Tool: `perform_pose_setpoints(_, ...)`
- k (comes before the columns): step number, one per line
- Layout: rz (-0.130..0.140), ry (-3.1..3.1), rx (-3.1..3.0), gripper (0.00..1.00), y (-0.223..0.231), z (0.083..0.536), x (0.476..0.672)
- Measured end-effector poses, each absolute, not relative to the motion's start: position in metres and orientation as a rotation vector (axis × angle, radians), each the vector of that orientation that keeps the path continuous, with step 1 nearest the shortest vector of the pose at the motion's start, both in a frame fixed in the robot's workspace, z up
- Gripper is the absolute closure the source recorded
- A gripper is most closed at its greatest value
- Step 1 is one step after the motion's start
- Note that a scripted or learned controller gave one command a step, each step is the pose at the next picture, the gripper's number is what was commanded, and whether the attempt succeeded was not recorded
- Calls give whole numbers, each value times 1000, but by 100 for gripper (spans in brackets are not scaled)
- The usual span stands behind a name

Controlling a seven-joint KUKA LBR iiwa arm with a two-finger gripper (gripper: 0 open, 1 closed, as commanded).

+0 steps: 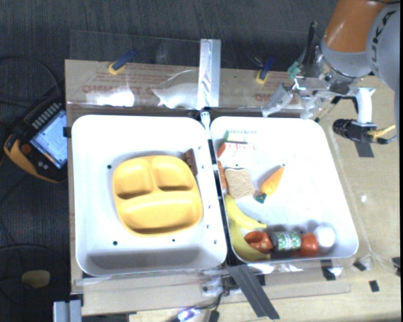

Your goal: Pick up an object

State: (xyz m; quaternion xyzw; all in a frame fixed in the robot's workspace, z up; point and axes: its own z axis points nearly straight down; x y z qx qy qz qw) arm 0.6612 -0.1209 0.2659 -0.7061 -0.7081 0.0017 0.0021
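My gripper [293,104] hangs over the back rim of the right bin [336,180], at the top right of the camera view. Its fingers are spread open and hold nothing. Below it in the right bin lie an orange toy carrot [273,180], a slice of bread [238,182], a yellow banana [240,231] and a red bottle with a green label and white cap [290,241]. A white card with print [237,139] lies at the back left corner of that bin. All of these lie apart from the gripper.
A yellow divided plate [158,193] takes up the middle of the left bin [87,180], with a small brown piece [190,161] at its back right corner. Crumpled plastic [178,94] and clamps sit behind the bins. A handheld pendant [43,139] lies off the bench at left.
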Motion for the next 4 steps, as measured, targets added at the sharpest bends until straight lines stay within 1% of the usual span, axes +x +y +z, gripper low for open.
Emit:
perform_pose_setpoints(1,6,-2241,-2195,0,-123,118,614)
perform_pose_setpoints(2,8,-2237,-2192,100,-123,123,614)
perform_pose_setpoints(3,8,-2237,-2191,0,-122,123,614)
perform_pose_setpoints(4,-6,-2227,-2229,0,-165,88,564)
